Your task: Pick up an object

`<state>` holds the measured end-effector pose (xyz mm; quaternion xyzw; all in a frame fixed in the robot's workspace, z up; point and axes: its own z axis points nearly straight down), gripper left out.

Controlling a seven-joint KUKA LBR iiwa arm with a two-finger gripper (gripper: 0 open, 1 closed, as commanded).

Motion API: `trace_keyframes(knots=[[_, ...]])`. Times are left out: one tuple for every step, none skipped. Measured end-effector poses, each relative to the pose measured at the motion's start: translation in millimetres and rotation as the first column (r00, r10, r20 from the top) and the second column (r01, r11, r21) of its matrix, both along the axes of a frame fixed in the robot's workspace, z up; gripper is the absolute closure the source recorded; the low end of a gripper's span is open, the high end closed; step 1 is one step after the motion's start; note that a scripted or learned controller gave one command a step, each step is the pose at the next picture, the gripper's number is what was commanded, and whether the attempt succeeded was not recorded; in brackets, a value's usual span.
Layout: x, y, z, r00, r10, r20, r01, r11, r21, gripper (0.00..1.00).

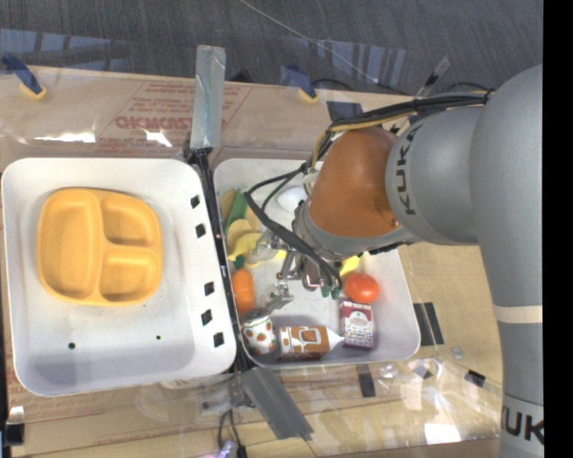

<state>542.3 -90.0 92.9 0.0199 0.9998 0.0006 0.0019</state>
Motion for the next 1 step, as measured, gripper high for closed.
trace_keyframes(knots=[[0.9, -0.2, 10.1, 1.0, 0.004, 0.001, -0.004, 1.0, -0.002, 1.0]])
